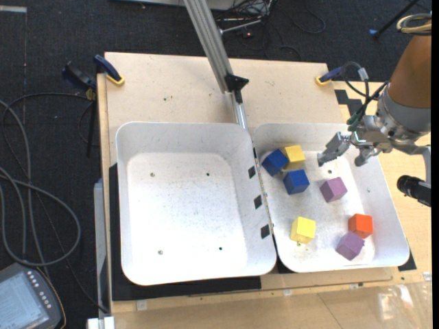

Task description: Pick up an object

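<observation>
Seven cubes (296,181) beneath the open, empty claw (345,151)

Tan bench (178,91): 2 white bins on it, left bin (130,184) & right bin (387,214), side by side.

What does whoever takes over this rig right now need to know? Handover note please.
Gripper: open, holding nothing, above the far side of the right bin.
Blocks, all lying in the right bin: two blue cubes and a yellow cube clustered near the left wall; a purple cube closest to the gripper; a second yellow cube toward the near side; an orange cube and another purple cube at the near right.
Done: nothing picked.
Left: descend on a block, close, lift. The lone purple cube by the gripper looks like the easiest target.
</observation>
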